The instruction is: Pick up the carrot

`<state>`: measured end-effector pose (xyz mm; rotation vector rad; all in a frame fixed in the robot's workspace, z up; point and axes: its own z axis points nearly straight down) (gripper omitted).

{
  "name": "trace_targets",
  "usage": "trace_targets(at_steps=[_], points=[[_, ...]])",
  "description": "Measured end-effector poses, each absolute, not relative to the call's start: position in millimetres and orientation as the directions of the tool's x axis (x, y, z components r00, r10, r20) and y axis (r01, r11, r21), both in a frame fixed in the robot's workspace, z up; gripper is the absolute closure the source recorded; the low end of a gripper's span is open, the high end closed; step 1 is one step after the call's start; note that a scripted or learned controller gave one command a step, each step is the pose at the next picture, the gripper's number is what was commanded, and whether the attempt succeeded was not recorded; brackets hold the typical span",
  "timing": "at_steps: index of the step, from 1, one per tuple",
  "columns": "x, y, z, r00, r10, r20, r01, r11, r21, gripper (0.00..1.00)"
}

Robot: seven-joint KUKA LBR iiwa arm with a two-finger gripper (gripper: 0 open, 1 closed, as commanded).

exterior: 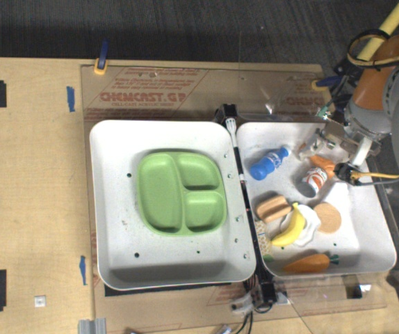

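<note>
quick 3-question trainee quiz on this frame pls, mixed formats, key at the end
1. True or false: the carrot lies in the bin with the green divided plate.
2. Multiple choice: which item lies nearest the gripper? A) the blue bottle B) the small can C) the banana
3. Short answer: along which wall of the right bin does the carrot lie?

Key
1. False. It is in the right bin; the plate sits in the left bin.
2. B
3. The wall nearest the camera, at the bottom of the view, across the bin from the gripper.
</note>
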<state>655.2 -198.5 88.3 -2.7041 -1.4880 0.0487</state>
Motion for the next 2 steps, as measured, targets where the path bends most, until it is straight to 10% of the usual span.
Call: trace_targets(at_steps=[1,2], points=[[627.6,-198.9,90.2,0.588,0.808,0.023,0.809,-0.588,-0.009,0.0],[624.9,-201.8,99.5,0.584,0.812,0.009,0.812,-0.583,-0.015,1.0]])
